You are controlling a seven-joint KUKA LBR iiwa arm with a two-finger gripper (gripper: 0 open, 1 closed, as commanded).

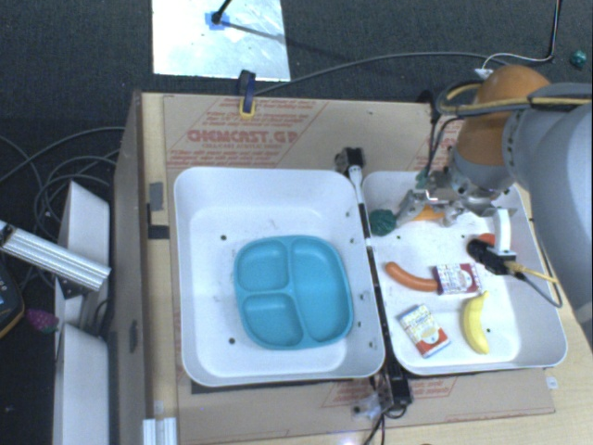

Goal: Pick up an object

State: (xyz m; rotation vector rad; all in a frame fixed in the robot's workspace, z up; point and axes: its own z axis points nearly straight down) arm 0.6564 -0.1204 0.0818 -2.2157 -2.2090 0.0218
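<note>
Overhead, jaws (428,208) low over an orange object (424,215), spread unclear.

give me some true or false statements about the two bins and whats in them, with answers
1. The blue divided plate lies in the left bin. True.
2. The banana lies in the left bin beside the plate. False: it lies in the right bin, near its front right corner.
3. The hot dog lies in the right bin, left of the small red and white box. True.
4. The end effector hangs over the left bin. False: it is over the back of the right bin, near a green object and an orange object.
5. The banana rests on the plate. False: the plate's compartments hold nothing.
</note>
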